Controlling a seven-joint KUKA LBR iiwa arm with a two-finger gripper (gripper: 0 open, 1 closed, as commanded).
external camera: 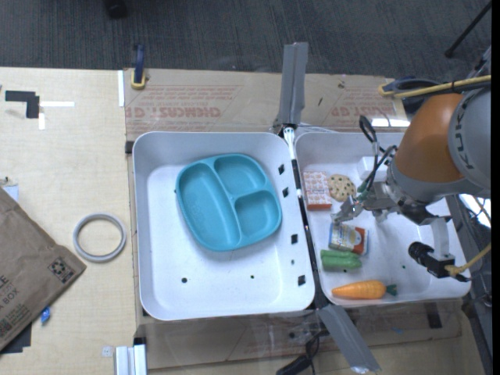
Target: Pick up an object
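Observation:
My gripper (pixel 349 208) reaches in from the right over the right bin (pixel 406 287). It hangs just below a round cookie (pixel 341 186) and just above a small red and white packet (pixel 348 240). A red and white box (pixel 316 189) lies to its left by the bin wall. A green vegetable (pixel 341 262) sits under the packet, and an orange carrot (pixel 360 290) lies near the front wall. I see nothing held in the gripper.
The left bin (pixel 156 272) holds a blue divided plate (pixel 228 201). A grey tape ring (pixel 99 236) and a brown cardboard box (pixel 23 272) lie on the bench to the left. The grey arm with its orange band (pixel 433 143) covers the right bin's far right.

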